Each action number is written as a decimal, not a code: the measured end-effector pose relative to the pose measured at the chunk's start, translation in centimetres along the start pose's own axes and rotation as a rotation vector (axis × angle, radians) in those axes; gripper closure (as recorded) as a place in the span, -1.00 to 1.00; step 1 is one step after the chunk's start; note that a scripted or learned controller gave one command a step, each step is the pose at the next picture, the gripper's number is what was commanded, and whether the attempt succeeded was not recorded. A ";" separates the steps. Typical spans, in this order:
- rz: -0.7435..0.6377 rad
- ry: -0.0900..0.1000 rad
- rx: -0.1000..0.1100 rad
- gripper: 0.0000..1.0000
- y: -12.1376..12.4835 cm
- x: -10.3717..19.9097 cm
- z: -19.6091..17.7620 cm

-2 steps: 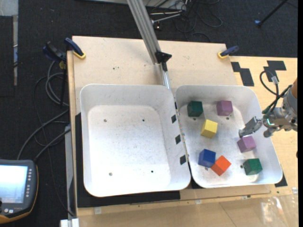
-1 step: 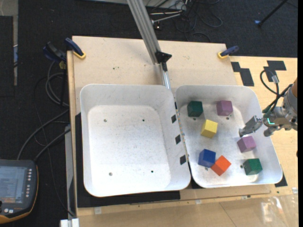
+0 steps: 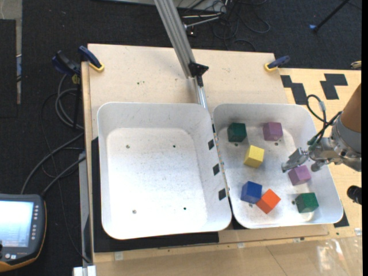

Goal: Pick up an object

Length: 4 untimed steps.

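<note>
Gripper (image 3: 296,161) over right bin (image 3: 322,131), fingers' spread: can't tell. Nearest target: purple block (image 3: 299,175), just below/beside tips, touching or nearly so, between yellow block (image 3: 254,156) & green block (image 3: 306,202). Needs short drop, no long travel.

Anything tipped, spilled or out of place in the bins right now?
Nothing stands out. All seven blocks sit inside the right bin; the orange block touches the blue block. The gripper hovers by a purple block.
</note>
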<state>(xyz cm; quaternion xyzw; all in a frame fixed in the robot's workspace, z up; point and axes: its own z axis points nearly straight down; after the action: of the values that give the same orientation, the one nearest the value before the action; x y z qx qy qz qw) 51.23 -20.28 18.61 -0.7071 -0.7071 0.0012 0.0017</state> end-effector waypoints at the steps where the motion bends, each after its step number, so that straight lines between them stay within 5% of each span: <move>1: 0.000 0.001 0.001 -1.00 -0.2 0.5 4.4; 2: -0.001 -0.012 -0.026 -1.00 0.4 0.2 6.2; 3: 0.000 -0.011 -0.027 1.00 0.5 0.2 5.4; 4: -0.002 -0.003 -0.009 1.00 0.6 -0.2 1.1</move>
<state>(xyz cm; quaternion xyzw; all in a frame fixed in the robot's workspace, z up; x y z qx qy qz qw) 51.81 -20.51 17.55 -0.7063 -0.7079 -0.0009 -0.0026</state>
